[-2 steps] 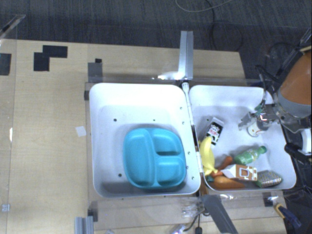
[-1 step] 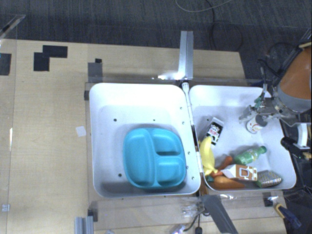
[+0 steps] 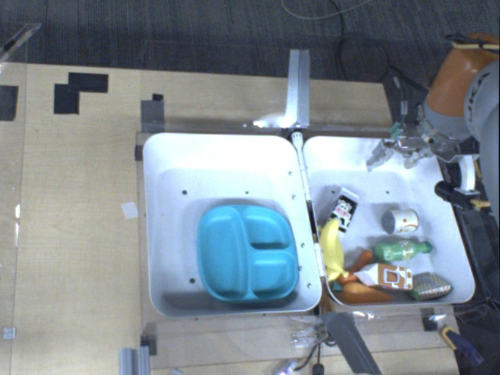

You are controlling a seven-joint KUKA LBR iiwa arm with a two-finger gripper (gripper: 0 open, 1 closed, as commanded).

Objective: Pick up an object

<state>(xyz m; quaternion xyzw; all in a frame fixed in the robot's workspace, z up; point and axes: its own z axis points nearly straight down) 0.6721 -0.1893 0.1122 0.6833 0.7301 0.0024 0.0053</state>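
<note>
Bright even overhead light, glare on white bins (image 3: 234,151), slightly soft focus

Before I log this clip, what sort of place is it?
Probably a robotics lab's grasping test bench, not a home. Two white bins, the left bin and the right bin, sit on a wooden bench; one holds a banana and green bottle. A gripper hovers above.

A divided tray (image 3: 248,252) lies in the left bin (image 3: 168,209); a banana (image 3: 332,248) lies in the right bin (image 3: 437,209).
</note>
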